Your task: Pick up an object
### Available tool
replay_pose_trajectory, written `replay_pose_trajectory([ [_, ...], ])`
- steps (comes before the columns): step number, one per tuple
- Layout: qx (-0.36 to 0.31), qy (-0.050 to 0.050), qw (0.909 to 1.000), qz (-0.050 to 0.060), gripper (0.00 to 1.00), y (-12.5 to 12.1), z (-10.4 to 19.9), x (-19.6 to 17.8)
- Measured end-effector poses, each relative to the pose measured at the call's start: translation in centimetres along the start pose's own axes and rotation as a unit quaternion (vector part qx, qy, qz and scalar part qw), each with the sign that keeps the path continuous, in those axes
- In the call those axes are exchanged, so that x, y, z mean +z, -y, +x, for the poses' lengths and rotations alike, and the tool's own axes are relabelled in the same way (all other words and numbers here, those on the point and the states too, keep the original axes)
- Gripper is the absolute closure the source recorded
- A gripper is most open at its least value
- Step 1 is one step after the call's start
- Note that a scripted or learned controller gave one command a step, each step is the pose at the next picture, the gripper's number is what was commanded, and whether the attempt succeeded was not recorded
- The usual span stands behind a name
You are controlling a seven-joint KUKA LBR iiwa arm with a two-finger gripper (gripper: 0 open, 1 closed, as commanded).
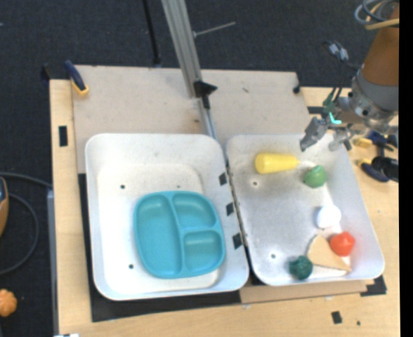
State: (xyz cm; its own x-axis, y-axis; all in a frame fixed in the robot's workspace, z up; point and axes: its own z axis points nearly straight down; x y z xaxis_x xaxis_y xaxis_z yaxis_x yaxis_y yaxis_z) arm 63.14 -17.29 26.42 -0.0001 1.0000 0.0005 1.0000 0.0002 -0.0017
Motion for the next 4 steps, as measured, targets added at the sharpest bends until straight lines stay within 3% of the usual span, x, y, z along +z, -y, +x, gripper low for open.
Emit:
replay_pose_trajectory([
  [1,0.000,0.000,1.0000,-0.002,0.00,-0.1,0.0,-0.2],
  [4,0.000,0.001,1.0000,0.000,0.00,-0.8,0.3,16.6],
])
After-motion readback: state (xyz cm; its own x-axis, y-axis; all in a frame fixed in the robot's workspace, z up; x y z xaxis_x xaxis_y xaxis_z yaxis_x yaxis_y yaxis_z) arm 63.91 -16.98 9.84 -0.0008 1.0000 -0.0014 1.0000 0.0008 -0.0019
